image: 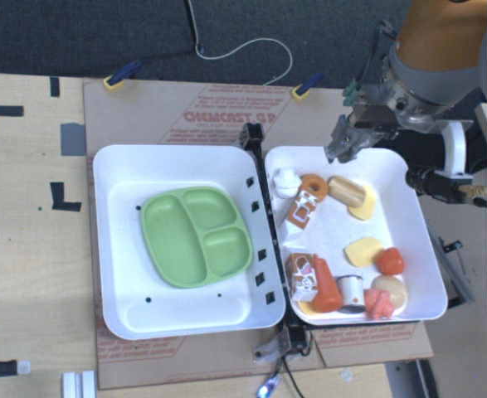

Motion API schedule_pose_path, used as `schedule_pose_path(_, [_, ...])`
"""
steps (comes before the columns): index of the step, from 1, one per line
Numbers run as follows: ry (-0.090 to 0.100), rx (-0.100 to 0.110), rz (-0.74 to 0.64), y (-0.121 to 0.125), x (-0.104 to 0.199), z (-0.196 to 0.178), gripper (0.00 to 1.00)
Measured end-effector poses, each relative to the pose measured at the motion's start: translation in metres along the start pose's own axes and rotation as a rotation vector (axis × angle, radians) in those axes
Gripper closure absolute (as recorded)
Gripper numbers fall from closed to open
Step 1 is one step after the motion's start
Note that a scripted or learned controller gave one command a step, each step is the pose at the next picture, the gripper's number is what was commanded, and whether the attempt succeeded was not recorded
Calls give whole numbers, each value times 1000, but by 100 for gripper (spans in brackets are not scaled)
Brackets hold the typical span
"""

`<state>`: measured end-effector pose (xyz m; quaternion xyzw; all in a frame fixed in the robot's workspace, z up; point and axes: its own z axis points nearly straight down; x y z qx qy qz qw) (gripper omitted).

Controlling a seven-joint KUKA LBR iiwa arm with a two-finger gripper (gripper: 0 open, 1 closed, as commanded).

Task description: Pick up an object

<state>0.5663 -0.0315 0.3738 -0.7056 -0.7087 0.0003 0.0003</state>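
Claw (341, 150), grip state unclear, above right bin's (417, 222) far rim, toys (343, 284) crowding near edge.

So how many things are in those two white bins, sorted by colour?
Counts are rough, since the right bin's toys overlap.
Green: 1, the divided plate
Red or pink: 3
Yellow: 3
Tan or brown: 3
White or grey: 2
Boxes, orange and brown: 2
Total: about 14
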Motion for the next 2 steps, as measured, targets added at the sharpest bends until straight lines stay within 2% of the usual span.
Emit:
schedule_pose_path(1, [2,3,0,-68,32,-1,100])
schedule_pose_path(2, [2,-4,-3,-83,80,-41,100])
